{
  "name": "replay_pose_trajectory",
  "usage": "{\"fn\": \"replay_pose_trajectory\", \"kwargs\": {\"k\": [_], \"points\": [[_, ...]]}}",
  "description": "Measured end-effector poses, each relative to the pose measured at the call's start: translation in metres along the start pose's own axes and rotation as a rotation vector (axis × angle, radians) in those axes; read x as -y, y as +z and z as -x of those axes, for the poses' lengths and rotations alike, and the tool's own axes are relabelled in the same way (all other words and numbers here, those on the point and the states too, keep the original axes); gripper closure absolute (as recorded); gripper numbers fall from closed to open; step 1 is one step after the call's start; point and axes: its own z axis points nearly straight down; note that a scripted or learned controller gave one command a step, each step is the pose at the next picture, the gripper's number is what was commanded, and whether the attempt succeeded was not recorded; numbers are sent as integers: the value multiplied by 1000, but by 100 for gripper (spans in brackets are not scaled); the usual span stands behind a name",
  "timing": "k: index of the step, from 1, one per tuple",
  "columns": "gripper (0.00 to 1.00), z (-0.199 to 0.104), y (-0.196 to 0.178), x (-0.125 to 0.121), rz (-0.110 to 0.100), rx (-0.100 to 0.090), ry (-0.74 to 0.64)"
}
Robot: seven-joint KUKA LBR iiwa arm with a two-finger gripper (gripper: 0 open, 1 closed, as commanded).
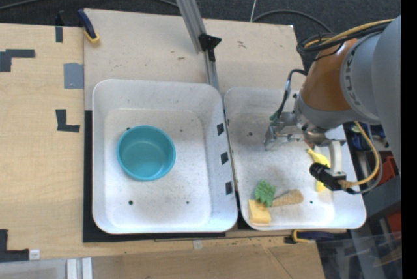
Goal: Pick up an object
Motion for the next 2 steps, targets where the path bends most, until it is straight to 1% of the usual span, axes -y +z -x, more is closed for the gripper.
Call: {"fn": "replay_pose_trajectory", "kwargs": {"k": [1,2], "points": [[100,9,-55,-6,8,2,3],[100,10,-104,3,8,2,2]]}}
